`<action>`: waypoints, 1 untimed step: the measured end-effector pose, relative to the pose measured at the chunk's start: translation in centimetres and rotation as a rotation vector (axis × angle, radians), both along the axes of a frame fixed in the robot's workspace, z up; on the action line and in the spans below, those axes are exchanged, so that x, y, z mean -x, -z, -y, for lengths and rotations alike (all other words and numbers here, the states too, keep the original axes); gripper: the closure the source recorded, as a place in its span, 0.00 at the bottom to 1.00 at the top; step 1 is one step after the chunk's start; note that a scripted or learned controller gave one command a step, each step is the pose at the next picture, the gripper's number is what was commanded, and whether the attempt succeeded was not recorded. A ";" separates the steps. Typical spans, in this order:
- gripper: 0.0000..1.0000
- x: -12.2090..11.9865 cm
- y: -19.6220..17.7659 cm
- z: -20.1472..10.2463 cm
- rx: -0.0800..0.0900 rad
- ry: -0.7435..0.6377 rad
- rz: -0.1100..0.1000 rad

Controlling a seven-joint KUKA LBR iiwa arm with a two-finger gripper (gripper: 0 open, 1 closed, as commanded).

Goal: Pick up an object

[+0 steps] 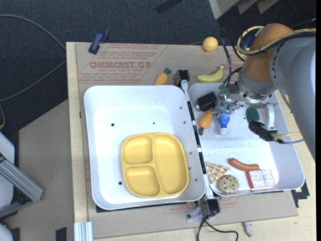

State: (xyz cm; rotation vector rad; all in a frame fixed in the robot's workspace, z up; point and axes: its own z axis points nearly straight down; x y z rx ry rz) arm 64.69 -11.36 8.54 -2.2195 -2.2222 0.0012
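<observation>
The arm [281, 49] reaches in from the right, and the gripper [226, 100] hangs over the top of the right bin [291, 159]. Whether it is released or clenched, I cannot tell. Right below it stands a blue and white bottle [223, 121], with a black object [206, 101] to the left and a carrot [204, 120] by the bin's left wall. Lower down lie a sausage [244, 164], a waffle [214, 171], a cookie [228, 183] and a red card [262, 178]. The left bin [100, 134] holds a yellow tray [154, 163] with 3 compartments. On the desk [125, 64] behind the bins sit a banana [211, 75] and an orange ball [210, 44].
</observation>
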 end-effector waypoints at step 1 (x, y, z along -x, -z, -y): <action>1.00 4.8 -10.0 -3.3 0.000 0.000 0.003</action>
